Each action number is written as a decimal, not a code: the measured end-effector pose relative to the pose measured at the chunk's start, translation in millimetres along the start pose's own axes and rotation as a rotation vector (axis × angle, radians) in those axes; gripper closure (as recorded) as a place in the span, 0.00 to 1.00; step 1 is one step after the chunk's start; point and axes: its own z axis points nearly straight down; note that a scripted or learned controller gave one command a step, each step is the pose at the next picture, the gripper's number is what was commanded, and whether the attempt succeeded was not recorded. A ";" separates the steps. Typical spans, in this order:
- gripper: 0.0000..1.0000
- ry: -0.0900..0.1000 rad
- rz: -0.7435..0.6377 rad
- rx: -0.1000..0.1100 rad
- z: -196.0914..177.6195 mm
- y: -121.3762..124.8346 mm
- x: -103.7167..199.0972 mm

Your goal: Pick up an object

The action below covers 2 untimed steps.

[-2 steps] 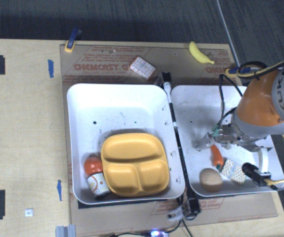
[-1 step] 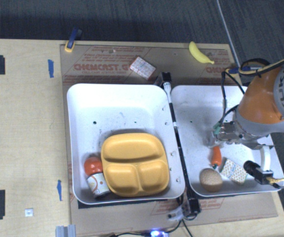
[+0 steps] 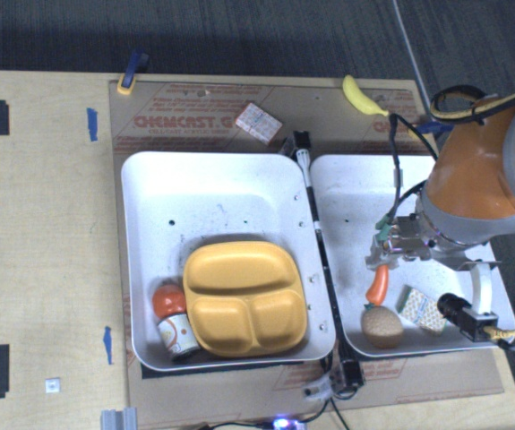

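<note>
My gripper [image 3: 390, 251] hangs over the middle of the right bin [image 3: 356, 186], below the grey wrist and orange band. An orange carrot-shaped toy [image 3: 378, 286] lies directly under it, its top end touching or just below the gripper's tip; whether it is gripped is unclear. A brown round lump [image 3: 382, 325] sits just in front of the carrot. To the right of these lies a small patterned packet [image 3: 421, 312].
The left bin [image 3: 150, 195] holds a large yellow divided tray [image 3: 244, 294] and a red-and-white toy [image 3: 172, 316] at its front left corner. A yellow banana [image 3: 363, 97] and a patterned card [image 3: 257, 122] lie on the cardboard behind the bins. A black divider [image 3: 315, 231] separates the bins.
</note>
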 end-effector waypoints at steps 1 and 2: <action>1.00 0.001 0.000 0.002 -12.9 -18.5 14.1; 1.00 0.000 0.000 0.003 0.1 -18.8 88.9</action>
